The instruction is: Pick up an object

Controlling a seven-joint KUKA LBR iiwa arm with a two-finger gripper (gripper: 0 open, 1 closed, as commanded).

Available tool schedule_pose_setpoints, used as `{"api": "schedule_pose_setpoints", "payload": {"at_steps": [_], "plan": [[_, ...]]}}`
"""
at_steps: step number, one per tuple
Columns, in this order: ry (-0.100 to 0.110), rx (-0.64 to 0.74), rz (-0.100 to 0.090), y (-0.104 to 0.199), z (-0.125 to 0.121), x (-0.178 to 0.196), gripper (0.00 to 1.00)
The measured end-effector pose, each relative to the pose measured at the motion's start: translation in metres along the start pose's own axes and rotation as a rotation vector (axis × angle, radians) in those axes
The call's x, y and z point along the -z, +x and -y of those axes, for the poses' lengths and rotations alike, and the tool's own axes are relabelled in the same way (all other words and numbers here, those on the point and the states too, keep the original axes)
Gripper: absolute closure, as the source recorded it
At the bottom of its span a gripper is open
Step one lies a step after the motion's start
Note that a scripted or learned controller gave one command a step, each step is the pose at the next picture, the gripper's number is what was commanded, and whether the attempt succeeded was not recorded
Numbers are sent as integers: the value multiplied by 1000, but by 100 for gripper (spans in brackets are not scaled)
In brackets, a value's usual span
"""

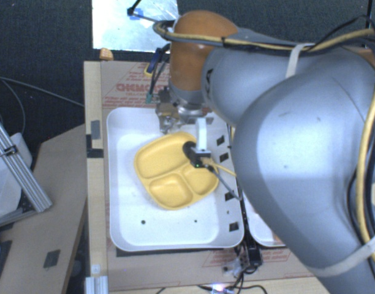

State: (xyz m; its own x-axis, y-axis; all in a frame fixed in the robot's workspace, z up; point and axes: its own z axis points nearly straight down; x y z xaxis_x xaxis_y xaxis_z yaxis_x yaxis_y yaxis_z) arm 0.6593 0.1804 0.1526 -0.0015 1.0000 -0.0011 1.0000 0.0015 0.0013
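Grey arm (298, 146) fills the right side, nearest the lens. End effector (170, 122) sits at the far rim of yellow divided tray (173, 171) in left bin (123, 182); can't tell its opening or any hold.

I see yellow divided plate (172, 177), three compartments, lying flat, open side up, in left white bin (129, 225). Sits toward bin's right half, turned at a slant. Its right rim partly hidden.
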Motion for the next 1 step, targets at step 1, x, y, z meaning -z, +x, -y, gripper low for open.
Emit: {"api": "schedule_pose_setpoints", "payload": {"at_steps": [1], "plan": [[-11,-10,-1,-106,80,164,100]]}}
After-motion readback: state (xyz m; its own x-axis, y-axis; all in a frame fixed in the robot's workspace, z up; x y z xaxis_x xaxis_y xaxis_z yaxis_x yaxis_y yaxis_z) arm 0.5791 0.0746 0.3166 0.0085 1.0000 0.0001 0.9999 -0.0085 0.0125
